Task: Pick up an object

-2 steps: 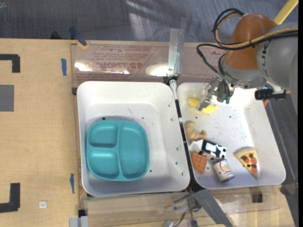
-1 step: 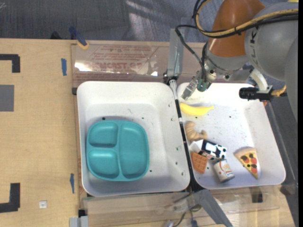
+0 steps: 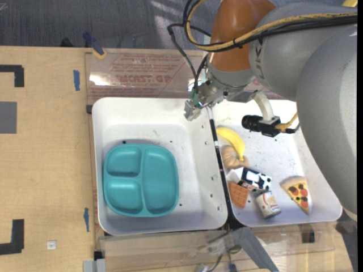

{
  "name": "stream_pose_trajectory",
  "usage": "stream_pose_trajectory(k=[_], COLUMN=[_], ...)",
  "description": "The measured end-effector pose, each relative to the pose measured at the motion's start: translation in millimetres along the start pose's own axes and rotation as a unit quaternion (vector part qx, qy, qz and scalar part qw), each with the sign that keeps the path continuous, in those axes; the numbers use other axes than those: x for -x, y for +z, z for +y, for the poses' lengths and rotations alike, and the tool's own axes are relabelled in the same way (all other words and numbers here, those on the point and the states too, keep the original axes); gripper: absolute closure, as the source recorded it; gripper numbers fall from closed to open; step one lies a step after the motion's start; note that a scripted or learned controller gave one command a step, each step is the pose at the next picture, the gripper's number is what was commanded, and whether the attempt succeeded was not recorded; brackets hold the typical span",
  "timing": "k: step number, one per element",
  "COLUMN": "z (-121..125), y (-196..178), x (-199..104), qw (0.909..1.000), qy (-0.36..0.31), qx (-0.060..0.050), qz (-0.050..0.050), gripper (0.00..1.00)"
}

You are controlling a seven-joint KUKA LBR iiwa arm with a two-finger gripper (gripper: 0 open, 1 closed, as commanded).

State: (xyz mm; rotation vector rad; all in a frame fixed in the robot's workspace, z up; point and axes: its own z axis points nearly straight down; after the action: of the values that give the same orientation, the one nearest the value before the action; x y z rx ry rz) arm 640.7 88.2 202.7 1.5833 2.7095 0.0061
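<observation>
Banana is the nearest candidate to pick, lying in the right bin just right of the divider, a little below the claw. Claw sits over the top end of the divider, at the back of the left bin. Nothing visibly held. Clenched or released: cannot tell, the tip is small and partly under the wrist.

Outward from there:
- brown lump touching the banana's lower end
- waffle, black-and-white toy and can clustered near the right bin's front, close together or touching
- pizza slice to their right, apart from the cluster
- teal plate alone in the left bin, well apart from the claw

Step, as judged: approach or search, before any grasp; no object is lifted yet.

Next move likely needs the claw shifted off the divider and into one bin, then lowered onto a single item. Banana is closest, but it lies against the divider wall and touches the lump, so clearance looks tight. Pizza slice is more isolated. Plate is flat and wide, probably hard to pinch.
</observation>
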Motion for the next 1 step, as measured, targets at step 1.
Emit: stream_pose_trajectory(k=[1], z=[4.6], y=[102.7], x=[-44.3], qw=[0.9773], qy=[0.212], qx=[-0.001], qz=[-0.001], gripper=[1.0])
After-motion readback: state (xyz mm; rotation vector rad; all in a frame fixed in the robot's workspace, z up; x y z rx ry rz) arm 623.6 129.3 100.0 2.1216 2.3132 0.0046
